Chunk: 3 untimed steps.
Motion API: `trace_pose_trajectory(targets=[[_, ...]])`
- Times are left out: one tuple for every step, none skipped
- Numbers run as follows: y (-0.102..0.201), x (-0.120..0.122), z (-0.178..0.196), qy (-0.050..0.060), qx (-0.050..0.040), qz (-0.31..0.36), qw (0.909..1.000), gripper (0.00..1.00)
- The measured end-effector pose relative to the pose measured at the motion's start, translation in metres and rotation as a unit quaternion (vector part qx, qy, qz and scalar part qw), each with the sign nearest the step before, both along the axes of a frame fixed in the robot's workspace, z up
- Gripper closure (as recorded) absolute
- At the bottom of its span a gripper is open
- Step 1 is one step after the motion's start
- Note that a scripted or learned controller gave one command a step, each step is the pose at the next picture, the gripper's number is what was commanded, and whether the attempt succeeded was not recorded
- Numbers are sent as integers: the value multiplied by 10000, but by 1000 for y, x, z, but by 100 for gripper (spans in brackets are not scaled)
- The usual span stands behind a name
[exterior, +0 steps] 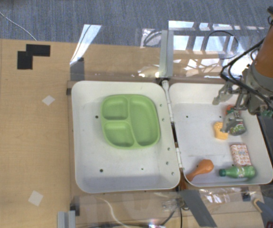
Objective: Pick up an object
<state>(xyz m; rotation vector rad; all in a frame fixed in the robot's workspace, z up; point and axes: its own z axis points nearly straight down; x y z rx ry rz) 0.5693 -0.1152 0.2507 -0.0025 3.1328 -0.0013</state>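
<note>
the gripper [235, 122] is being lowered into the right bin [193, 137], just beside a small yellow piece [220, 131] that is lying on the bin floor; whether its fingers are spread or pressed together cannot be told, and nothing is being seen between them. the likely target is judged to be that yellow piece, since the gripper is hanging closest to it. nearer the camera from the yellow piece, a pink carton [240, 154] is lying flat, and beyond it a green bottle [238, 173] is resting on its side against the bin's front wall. an orange pear-shaped toy [199, 169] is lying toward the divider. a green divided plate [129, 120] is sitting in the left bin [86, 165], well apart from the yellow piece.
</note>
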Motion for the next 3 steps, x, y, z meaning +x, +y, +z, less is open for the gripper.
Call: trace_pose_trajectory(targets=[[22, -22, -137, 62, 17, -715, 9974, 0], [21, -16, -120, -39, 6, -684, 9976, 100], [48, -37, -34, -12, 28, -2549, 9670, 100]])
